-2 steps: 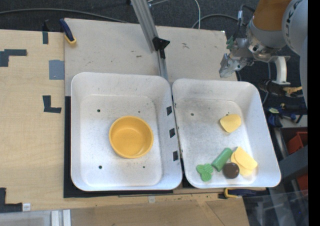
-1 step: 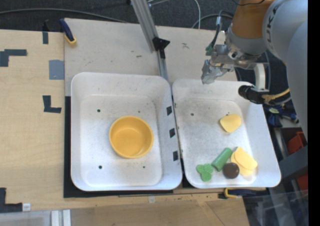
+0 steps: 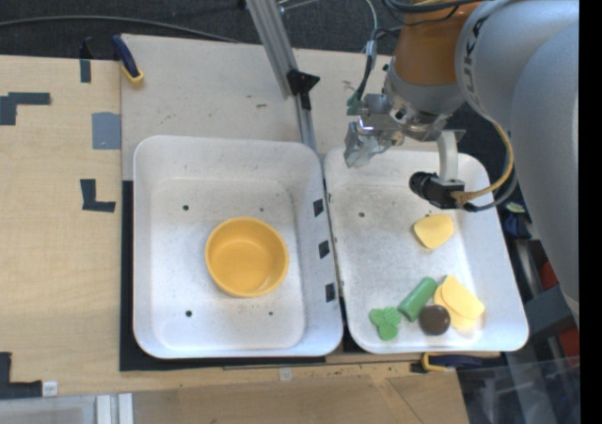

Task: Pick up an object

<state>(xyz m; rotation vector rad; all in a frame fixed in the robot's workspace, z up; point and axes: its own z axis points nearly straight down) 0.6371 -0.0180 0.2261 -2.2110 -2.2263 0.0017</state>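
Round yellow bowl [image 3: 246, 256], speckled white bins [image 3: 160, 225], metallic pincer [image 3: 358, 151]

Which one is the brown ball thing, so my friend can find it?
Look in the right bin, down at its near edge where the toys bunch up. The brown ball sits between a green stick and a yellow piece. It is the only dark, round thing there.

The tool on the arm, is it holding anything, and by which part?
Nothing is held: the tool hangs over the right bin's far left corner, apart from the objects.
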